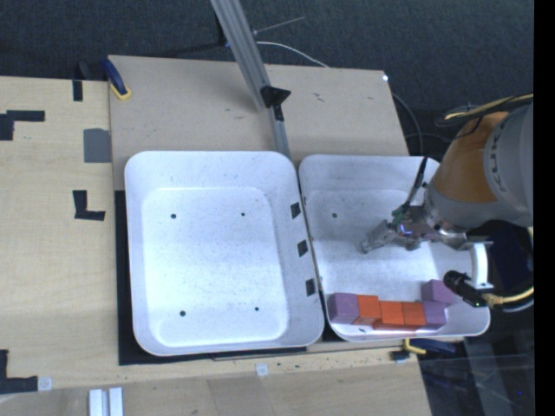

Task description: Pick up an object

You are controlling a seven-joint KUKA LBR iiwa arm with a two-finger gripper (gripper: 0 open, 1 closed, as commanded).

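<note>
Several blocks lie in a row along the front wall of the right bin: a purple block at the left, an orange block and another orange block beside it, and a purple block at the right end. My gripper hangs over the middle of the right bin, behind the row and apart from it, reaching in from the right. Nothing shows in its grasp. The grey arm with its orange band stands over the bin's right rim.
The left bin sits beside the right one with a shared middle edge. A slanted metal pole rises behind the bins. Black tape marks lie on the bench at the left. Cables run by the right bin's front corner.
</note>
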